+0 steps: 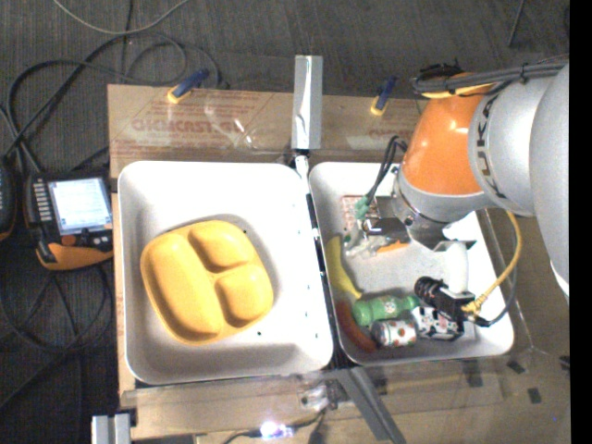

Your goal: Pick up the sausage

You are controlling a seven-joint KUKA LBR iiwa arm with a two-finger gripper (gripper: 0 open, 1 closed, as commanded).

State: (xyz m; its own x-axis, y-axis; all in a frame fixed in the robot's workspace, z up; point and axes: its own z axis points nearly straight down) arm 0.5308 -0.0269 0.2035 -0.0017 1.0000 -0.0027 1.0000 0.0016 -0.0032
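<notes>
Gripper sits low in the right bin, over the far left part of its floor. The arm and its orange band rise up and to the right of it. The wrist covers the gripper from above, so I cannot tell whether it is open or closed, or whether it has hold of anything. A sliver of something orange shows just right of the gripper at its lower edge; I cannot tell what it is.

The sausage, reddish brown, lies below and a little left of the gripper in the view. It is apart from the gripper, against the bin's left wall near the front corner. Between gripper and sausage a banana runs along the same wall, its upper end just left of the gripper and its lower end at the sausage. A green bottle lies on its side straight below the gripper, just right of the sausage. A red and white can lies beyond the bottle, near the front wall. Far left of the gripper, the left bin holds a yellow plate with three compartments.
</notes>
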